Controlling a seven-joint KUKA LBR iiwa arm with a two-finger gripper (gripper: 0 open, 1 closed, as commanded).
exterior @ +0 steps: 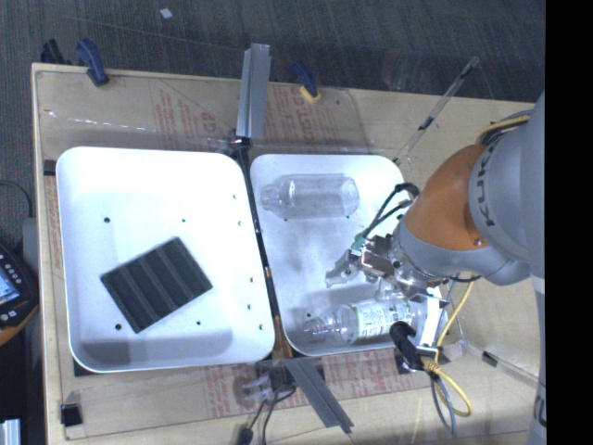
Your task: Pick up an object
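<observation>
Two clear plastic bottles lie on their sides in the right bin (278, 248). One bottle (310, 197) rests near the bin's far wall. The other bottle (357, 323), with a paper label, lies along the near wall. My gripper (363, 263) hangs over the right bin's middle right, between the two bottles and just above the near one. A black ribbed slab (156, 283) lies flat in the left bin (83, 184), far from the gripper.
The grey arm with its orange band (449, 211) covers the right bin's right side. Cables (445, 378) trail off the wrist over the bench's front edge. A metal bar (252, 91) and blue clamps (91, 61) stand at the back of the bench.
</observation>
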